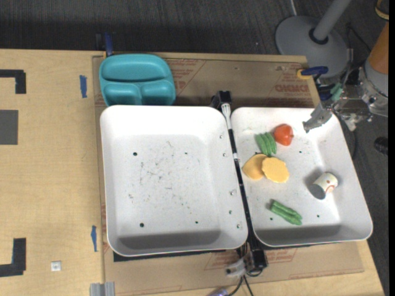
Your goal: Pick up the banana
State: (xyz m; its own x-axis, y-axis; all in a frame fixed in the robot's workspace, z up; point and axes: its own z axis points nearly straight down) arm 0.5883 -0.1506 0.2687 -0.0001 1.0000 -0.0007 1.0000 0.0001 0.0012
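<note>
The yellow banana [265, 168] shows as two rounded yellow lumps lying together near the middle left of the right bin [345, 165]. My gripper [332, 123] hangs over that bin's far right corner, up and to the right of the banana and well apart from it. Its fingers [313, 121] stand open with nothing between them.
In the right bin there are also a red tomato [283, 134], a green pod [266, 143] just above the banana, another green pod [286, 212] near the front, and a small white cup [324, 184]. The left bin [123, 165] sits beside it. A teal tray [136, 79] stands behind.
</note>
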